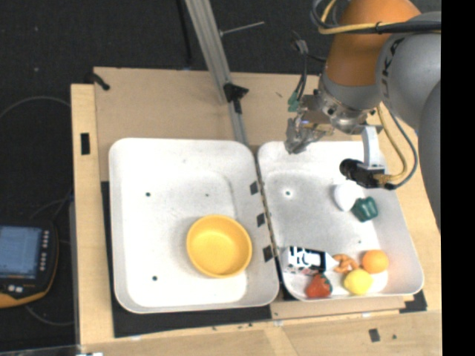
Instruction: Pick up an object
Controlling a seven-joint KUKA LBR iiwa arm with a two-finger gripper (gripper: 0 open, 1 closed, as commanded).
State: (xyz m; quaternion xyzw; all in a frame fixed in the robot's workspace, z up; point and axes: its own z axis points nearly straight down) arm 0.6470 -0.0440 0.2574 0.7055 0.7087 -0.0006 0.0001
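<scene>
Nothing is picked yet; the candidates sit in the right bin (297, 170), mostly bunched at its near edge: a strawberry (318, 287), a lemon (358, 281), an orange (375, 261), a small orange-coloured bit (342, 262) and a black-and-white packet (306, 258). Mid-bin, by the right wall, a white round obj (345, 196) touches a dark green block (364, 209).

The gripper (297, 141) hangs over the bin's far left corner, well apart from all of them; can't tell its state, too blurred.

You'd do best, imo, going for the orange or lemon: freest, come down vertically.

Count: 2 bins, 1 yellow bowl (217, 245) in the left bin (148, 169), 7 objs on the right, 1 each.
</scene>
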